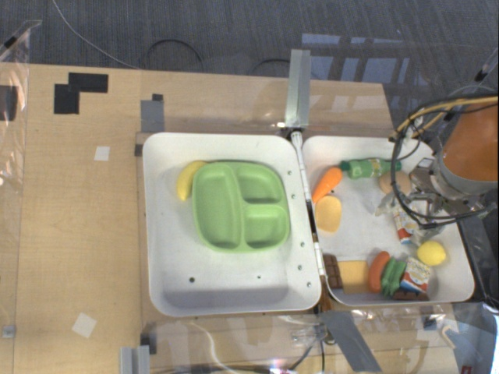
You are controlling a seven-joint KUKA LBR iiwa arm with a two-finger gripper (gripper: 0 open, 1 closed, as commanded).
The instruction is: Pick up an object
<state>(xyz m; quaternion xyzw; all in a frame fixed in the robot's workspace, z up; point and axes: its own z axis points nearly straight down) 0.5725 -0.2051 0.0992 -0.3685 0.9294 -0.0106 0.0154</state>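
1. The arm (468, 150) reached over the right bin (355, 232); whether its tool (405, 213) was open or closed could not be told.
2. A green divided plate (240, 206) lay in the left bin (171, 271), partly covering a banana (185, 179).
3. A carrot (327, 183), a green bottle (365, 167) and a lemon (431, 253) lay in the right bin.

Even, bright overhead light; the left bin (226, 294) shows a soft grey shadow near its front wall, and faint glare streaks the counter (70, 232).

Banana (187, 181) half under green tray (238, 206)
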